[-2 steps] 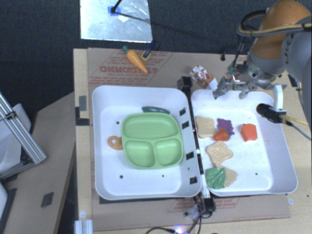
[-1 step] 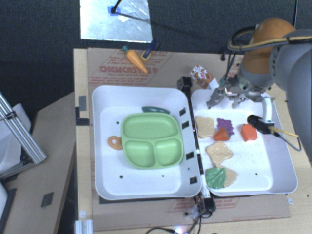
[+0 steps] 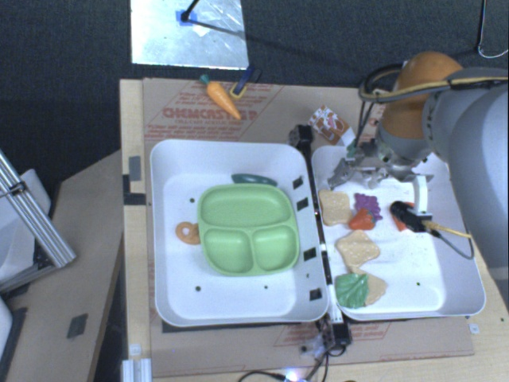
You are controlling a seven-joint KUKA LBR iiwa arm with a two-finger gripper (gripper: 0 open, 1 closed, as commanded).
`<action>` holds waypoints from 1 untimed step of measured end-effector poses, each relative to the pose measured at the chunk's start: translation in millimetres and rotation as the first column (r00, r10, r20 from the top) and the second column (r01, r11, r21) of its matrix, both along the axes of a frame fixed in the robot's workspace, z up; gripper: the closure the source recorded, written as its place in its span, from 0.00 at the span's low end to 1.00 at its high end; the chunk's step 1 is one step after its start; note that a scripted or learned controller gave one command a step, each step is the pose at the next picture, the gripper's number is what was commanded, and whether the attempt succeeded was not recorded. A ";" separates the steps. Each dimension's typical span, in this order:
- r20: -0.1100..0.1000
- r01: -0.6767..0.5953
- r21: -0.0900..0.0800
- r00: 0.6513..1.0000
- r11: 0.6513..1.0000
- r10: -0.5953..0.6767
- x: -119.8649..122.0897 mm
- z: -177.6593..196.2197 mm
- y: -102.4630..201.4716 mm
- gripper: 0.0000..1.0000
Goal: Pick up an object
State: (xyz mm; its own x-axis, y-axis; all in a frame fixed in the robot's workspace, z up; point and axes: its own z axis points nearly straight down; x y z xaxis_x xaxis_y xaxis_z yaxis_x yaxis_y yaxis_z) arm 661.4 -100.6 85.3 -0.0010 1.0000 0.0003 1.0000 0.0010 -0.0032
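Observation:
My gripper (image 3: 355,172) hangs low over the far left part of the right bin (image 3: 457,285), just above its floor. Nothing shows between its fingers. Right below it lie a pale toast slice (image 3: 335,207), a purple bunch of grapes (image 3: 367,203) and a small red piece (image 3: 362,220). Closer to the front lie a second toast slice (image 3: 358,249) and a green leaf (image 3: 350,290) resting against a tan biscuit (image 3: 374,287).
The left bin (image 3: 171,293) holds a green divided plate (image 3: 246,228), an orange ring (image 3: 188,232) and a dark green piece (image 3: 254,179) behind the plate. On the bench beyond the bins lie a toy carrot (image 3: 223,99) and a small snack packet (image 3: 328,123).

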 end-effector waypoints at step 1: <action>0.009 0.000 -0.001 1.000 1.000 0.000 2.8 15.2 -0.3 1.00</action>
